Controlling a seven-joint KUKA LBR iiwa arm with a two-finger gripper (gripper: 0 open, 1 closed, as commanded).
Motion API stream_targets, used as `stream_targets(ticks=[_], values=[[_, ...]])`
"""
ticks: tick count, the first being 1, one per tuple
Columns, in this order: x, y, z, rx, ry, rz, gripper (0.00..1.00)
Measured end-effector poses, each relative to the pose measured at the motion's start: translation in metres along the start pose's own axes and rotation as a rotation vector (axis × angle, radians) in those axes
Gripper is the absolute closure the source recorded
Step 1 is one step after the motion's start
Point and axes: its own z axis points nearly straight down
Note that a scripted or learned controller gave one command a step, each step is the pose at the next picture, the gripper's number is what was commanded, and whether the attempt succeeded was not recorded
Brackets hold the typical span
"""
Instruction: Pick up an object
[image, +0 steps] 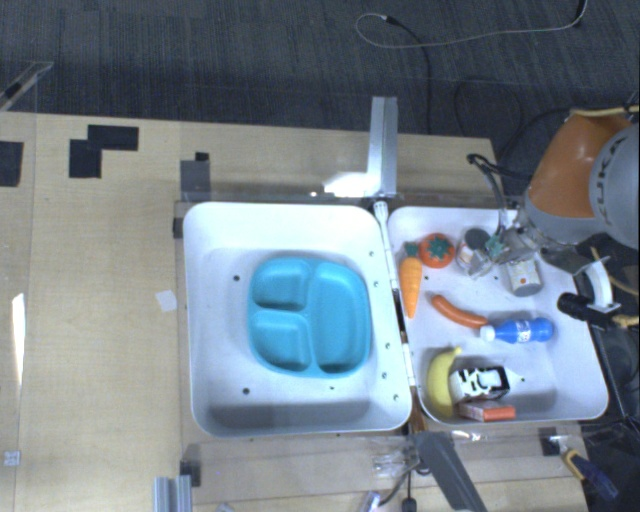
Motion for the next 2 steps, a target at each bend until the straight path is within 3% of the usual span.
stream_targets(ticks=[1, 2], values=[[-0.028, 0.037, -0.102, 0.004, -0.001, 0.051, 1.00], [-0.028, 0.037, -0.120, 0.007, -0.001, 0.212, 1.00]])
